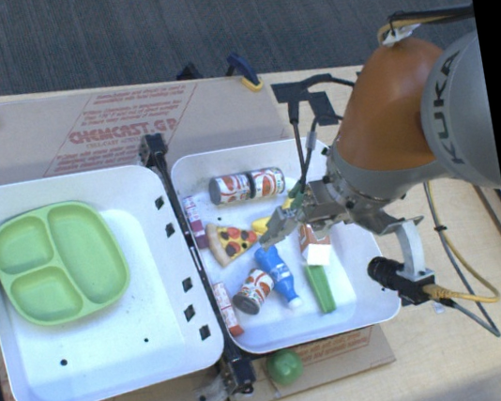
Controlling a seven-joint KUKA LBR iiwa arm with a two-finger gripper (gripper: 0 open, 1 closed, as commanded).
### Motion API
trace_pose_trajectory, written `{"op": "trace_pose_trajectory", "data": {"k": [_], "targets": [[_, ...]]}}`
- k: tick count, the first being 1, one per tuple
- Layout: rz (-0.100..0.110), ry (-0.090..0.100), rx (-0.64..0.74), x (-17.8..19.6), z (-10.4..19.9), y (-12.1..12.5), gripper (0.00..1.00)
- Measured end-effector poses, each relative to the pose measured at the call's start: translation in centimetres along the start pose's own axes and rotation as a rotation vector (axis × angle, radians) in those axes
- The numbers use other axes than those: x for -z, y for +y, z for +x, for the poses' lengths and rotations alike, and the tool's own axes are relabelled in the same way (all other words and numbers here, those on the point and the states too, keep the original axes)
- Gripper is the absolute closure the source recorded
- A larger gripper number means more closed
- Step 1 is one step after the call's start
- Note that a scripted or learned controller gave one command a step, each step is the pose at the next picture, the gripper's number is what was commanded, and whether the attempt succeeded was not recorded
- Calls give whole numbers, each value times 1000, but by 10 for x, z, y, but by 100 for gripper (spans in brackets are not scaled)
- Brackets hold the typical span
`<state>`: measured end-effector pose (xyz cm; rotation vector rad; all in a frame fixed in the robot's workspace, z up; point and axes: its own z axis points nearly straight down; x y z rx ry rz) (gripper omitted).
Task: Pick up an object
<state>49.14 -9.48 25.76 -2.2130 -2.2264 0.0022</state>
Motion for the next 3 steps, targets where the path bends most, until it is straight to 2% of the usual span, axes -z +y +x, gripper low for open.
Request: {"op": "trace_pose_trajectory", "data": {"k": [3], "targets": [[0,0,0,0,0,0,0]]}}
